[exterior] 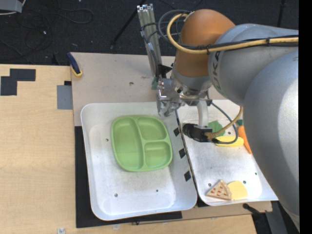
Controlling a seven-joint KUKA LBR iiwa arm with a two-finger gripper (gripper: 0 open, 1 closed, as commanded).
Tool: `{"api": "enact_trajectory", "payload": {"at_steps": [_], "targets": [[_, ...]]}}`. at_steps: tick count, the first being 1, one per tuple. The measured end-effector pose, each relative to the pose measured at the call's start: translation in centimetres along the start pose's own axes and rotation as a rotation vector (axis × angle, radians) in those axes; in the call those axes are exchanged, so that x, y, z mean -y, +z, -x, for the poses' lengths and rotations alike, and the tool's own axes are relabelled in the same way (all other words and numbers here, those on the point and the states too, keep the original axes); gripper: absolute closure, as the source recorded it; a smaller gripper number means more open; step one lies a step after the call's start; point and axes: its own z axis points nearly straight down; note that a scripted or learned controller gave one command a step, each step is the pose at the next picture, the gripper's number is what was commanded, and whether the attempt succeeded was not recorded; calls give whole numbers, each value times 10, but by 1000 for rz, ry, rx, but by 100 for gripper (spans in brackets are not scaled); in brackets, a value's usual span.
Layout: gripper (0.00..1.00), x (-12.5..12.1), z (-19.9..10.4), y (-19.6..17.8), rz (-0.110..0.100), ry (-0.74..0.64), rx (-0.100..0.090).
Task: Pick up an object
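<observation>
The hand, grip unclear, hangs at the white bin's far rim, beige board and dark floor beyond.

Counter below me: pale tan board. Two white bins stand on it side by side, inner rims touching: left bin, right bin. Black strip along the left bin's outer edge. Small blue-and-yellow item at the far left corner.
</observation>
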Motion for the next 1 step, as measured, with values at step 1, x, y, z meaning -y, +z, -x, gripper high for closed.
{"api": "enact_trajectory", "payload": {"at_steps": [1], "targets": [[0, 1, 2, 1, -3, 2, 2]]}}
